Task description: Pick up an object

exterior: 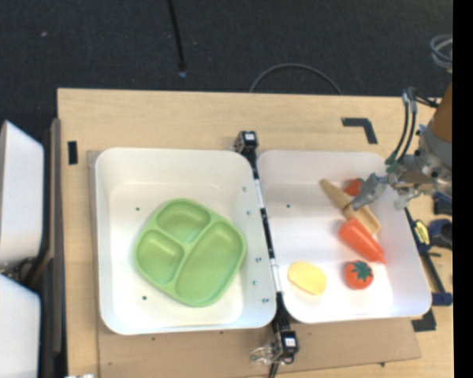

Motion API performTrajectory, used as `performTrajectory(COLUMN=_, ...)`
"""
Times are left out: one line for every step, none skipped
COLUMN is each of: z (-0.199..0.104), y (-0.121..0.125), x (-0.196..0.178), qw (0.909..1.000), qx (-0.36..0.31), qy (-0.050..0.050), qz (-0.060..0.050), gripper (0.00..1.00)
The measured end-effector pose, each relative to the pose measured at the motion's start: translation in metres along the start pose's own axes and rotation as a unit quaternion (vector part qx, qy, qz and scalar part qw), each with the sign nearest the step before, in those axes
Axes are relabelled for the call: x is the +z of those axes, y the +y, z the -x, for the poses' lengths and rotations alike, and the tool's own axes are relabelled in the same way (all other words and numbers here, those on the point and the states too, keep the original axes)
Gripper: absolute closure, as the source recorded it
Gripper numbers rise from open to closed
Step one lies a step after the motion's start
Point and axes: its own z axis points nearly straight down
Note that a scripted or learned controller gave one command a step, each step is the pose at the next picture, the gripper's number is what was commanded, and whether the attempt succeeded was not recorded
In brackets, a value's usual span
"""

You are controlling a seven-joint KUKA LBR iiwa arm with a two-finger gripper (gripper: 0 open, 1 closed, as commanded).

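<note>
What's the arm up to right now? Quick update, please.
Gripper low in right bin, beside wooden cone. Carrot, tomato, lemon lie apart. Nothing visibly lifted.

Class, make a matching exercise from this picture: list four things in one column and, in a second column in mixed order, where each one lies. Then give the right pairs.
Things:
1. green plate
2. toy tomato
3. yellow toy
4. toy carrot

Places:
A. right bin, near its front left corner
B. right bin, just behind the tomato
C. left bin, on its floor
D. right bin, near its front edge, right of the yellow toy

Pairs: 1-C, 2-D, 3-A, 4-B
</note>
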Motion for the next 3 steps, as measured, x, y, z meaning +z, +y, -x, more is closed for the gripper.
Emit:
performTrajectory(z=-0.001, y=0.002, x=-0.007, qw=1.0000, qx=-0.002, qy=-0.001, qz=0.006, gripper=0.00)
performTrajectory(z=0.006, y=0.001, x=0.055, qw=1.0000, qx=0.000, qy=-0.002, qz=0.003, gripper=0.00)
performTrajectory(z=0.006, y=0.004, x=0.117, qw=1.0000, qx=0.001, qy=-0.002, qz=0.004, gripper=0.00)
